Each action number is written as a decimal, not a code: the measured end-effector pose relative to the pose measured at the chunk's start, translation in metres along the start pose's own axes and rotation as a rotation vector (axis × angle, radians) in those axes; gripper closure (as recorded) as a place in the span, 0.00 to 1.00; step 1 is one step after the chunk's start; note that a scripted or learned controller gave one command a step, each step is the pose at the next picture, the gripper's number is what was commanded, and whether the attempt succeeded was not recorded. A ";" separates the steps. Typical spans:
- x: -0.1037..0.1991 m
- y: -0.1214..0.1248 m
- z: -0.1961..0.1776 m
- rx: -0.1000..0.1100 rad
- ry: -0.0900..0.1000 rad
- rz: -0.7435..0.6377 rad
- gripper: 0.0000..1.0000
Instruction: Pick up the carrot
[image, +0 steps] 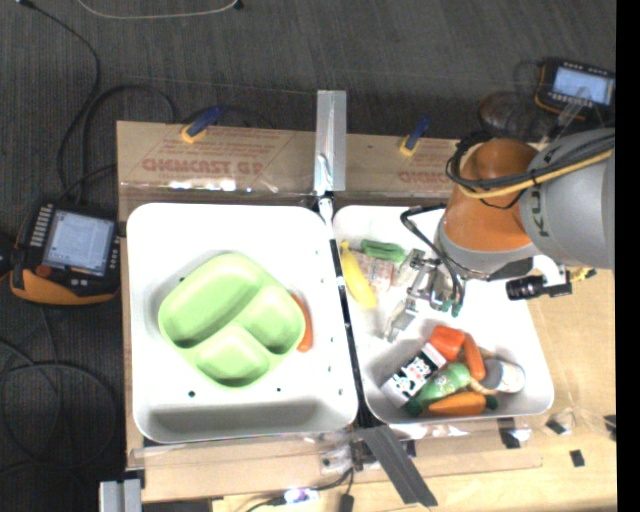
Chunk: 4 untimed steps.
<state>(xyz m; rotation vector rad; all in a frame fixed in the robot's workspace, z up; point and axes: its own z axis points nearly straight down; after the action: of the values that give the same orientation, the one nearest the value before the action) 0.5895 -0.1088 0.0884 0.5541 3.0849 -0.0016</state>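
The carrot (462, 404), orange with a green end, lies along the near wall of the right bin (535, 330), at the bottom of a pile of toys. My gripper (415, 303) hangs over the middle of that bin, up and to the left of the pile and apart from the carrot. Its fingers (395, 322) stand open with nothing between them. The orange wrist band (490, 205) rises behind it.
The pile also holds a green vegetable (445, 382), a black-and-white box (412, 374), an orange-red piece (449, 342) and a silver can (506, 376). A banana (357, 277) and packets (380, 262) lie at the bin's left. The left bin (150, 400) holds a green divided plate (230, 315) with an orange sliver (305, 328) beside it.
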 end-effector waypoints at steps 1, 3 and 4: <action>-0.002 0.003 -0.010 -0.007 -0.007 0.001 1.00; 0.013 0.004 -0.003 -0.006 -0.007 0.331 1.00; 0.035 -0.054 -0.098 0.004 0.008 0.328 1.00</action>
<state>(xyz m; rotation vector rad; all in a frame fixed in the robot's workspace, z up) 0.5377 -0.1468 0.1859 1.0524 2.9612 -0.0030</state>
